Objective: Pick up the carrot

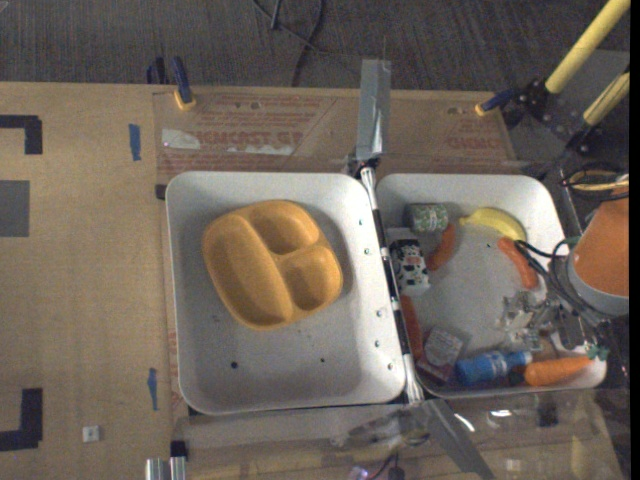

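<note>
Carrot (pixel 558 370): lying flat in the near-right corner of the right bin (pixel 470 190), against the near wall. It sits just below the gripper (pixel 527 320) in the camera view and slightly toward the arm side, not touching it. One end touches or nearly touches the blue bottle (pixel 492 367), which lies on its side below-left of the gripper.

Gripper: low over the right half of the right bin, on the grey arm with the orange band (pixel 605 258) coming in from the right. Too cluttered and blurry to read, so I can't tell whether it's released or clenched. Nothing visibly in its grasp.

Other things, relative to the gripper:
- small square packet (pixel 443 347), left and slightly below, just beside the bottle
- red-orange sausage-shaped piece (pixel 517 261), just above
- banana (pixel 497 222), further above, near the far wall
- second orange elongated piece (pixel 443 246), up-left, tilted
- green can (pixel 428 217), up-left, on its side near the far-left corner
- small white bottle with dark markings (pixel 408 265), left, against the bin's left wall

Left bin (pixel 200 368), well to the left: yellow-orange divided plate (pixel 272 262), sitting flat.
</note>
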